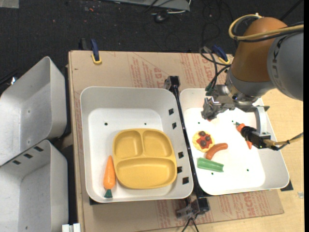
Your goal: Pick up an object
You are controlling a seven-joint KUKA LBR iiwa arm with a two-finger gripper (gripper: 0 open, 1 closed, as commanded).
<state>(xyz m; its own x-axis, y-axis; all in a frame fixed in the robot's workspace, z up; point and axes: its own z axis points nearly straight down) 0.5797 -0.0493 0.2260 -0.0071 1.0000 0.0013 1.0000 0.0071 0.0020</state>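
Camera view shows the arm (pixel 263 52) hanging over the back of the right bin (pixel 275 178), with the gripper (pixel 212 108) above bare floor and nothing held; whether the fingers are open or closed I cannot tell. Left bin (pixel 87 144) holds a yellow tray (pixel 145 158) and carrot (pixel 109 173), well apart. Likely targets, the pizza (pixel 203 140), sausage (pixel 216 150) and bean (pixel 210 165), lie bunched, so a descent could nudge neighbours or close on nothing.

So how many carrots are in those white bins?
2. One carrot lies in the left bin, beside the yellow tray. A smaller carrot lies in the right bin, near the arm, which may hide others.
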